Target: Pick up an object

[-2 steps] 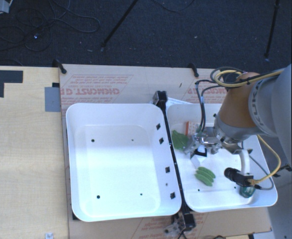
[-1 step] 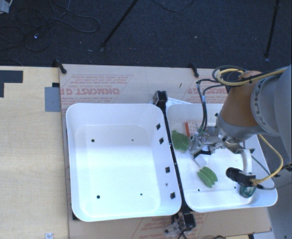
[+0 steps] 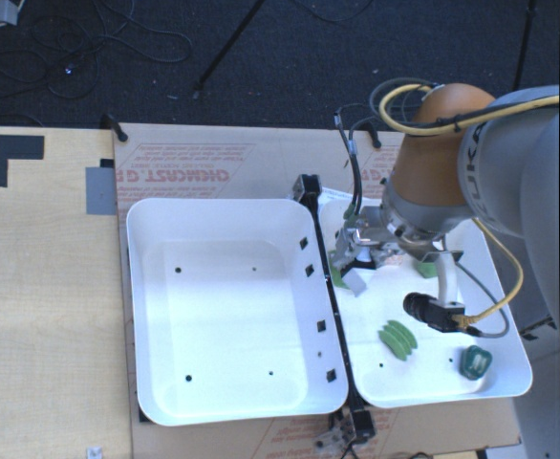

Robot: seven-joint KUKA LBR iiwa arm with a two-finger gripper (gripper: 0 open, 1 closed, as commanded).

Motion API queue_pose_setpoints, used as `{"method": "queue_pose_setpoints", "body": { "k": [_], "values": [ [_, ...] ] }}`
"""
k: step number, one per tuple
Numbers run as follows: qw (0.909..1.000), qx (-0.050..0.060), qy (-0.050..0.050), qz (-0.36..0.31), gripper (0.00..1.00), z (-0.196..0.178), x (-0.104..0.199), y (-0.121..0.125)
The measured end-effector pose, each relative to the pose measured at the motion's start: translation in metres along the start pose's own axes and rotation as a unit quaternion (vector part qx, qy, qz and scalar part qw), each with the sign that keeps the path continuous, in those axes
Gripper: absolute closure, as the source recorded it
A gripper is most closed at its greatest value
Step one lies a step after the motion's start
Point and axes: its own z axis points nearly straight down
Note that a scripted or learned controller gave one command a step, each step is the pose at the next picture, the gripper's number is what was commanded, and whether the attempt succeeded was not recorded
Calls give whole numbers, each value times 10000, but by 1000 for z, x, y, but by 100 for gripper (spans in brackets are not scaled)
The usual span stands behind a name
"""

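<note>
Arm lowered into right bin, near its left wall.
Gripper (image 3: pixel 356 247) over a grey-green item (image 3: pixel 345 277), apparently for pickup; finger state cannot be told.

Two bins (image 3: pixel 223 220) showing white w/ small black dots; ribbed obj. (image 3: pixel 398 338) showing bright green; ring-shaped obj. (image 3: pixel 475 361) showing teal; arm (image 3: pixel 509 161) showing grey w/ orange band (image 3: pixel 438 156); bench (image 3: pixel 41 304) showing pale wood.

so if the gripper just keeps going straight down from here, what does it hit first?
Probably the small green and grey object directly under the gripper, by the right bin's left wall. Depth is unclear.
</note>
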Motion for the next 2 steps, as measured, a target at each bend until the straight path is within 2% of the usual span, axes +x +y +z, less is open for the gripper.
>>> {"method": "queue_pose_setpoints", "body": {
  "k": [1,2],
  "values": [
    [10000,54,-2,14,100,7,66,-8],
    [10000,63,-14,27,100,-3,62,-8]
  ]
}}
